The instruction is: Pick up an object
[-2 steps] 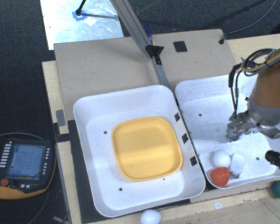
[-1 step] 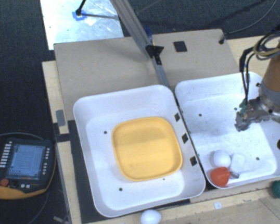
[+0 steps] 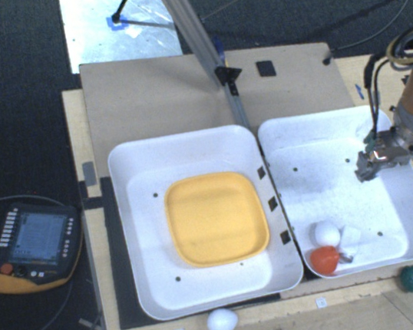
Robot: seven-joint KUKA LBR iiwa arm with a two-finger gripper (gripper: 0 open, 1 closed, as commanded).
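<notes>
Two white bins are seen side by side on the worktop (image 3: 288, 93). The left bin (image 3: 143, 232) is occupied by a square yellow plate (image 3: 216, 218) with rounded corners, laid flat at its middle. In the right bin (image 3: 332, 171), three small things are gathered at the lower edge: a white ball (image 3: 326, 234), smooth and round; a red-orange ball (image 3: 325, 260) just below it, touching or nearly so; and a pale, blocky white piece (image 3: 352, 238) just right of the white ball, its shape too blurred to be told.

The claw (image 3: 367, 166) is seen at the right of the frame, over the upper right part of the right bin, well apart from the three things. Nothing is seen between its tips; whether they are spread or pressed together cannot be told.

A white egg-like thing (image 3: 222, 322) lies on the worktop below the left bin, and a dark green ball (image 3: 412, 278) lies at the lower right. A handheld pendant (image 3: 29, 247) rests on the floor at the left.
</notes>
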